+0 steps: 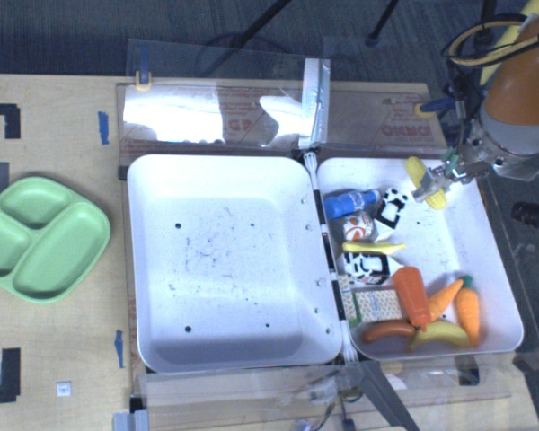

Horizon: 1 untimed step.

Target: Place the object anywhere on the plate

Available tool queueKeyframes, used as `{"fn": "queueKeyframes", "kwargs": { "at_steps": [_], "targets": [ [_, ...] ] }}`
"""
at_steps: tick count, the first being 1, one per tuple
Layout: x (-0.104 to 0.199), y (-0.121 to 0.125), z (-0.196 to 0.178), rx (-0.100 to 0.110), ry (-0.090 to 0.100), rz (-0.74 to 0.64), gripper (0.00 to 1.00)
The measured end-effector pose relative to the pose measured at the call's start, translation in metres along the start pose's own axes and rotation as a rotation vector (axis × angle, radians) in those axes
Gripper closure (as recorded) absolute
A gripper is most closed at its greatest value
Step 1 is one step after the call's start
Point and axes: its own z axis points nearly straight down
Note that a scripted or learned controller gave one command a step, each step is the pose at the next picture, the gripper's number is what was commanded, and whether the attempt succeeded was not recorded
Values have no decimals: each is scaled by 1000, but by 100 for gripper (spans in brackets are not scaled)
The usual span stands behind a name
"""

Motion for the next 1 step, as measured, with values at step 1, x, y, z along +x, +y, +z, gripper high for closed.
{"fn": "queueKeyframes", "kwargs": {
  "at_steps": [1],
  "targets": [
    [79, 0, 4, 2, 3, -203, 100]
  ]
}}
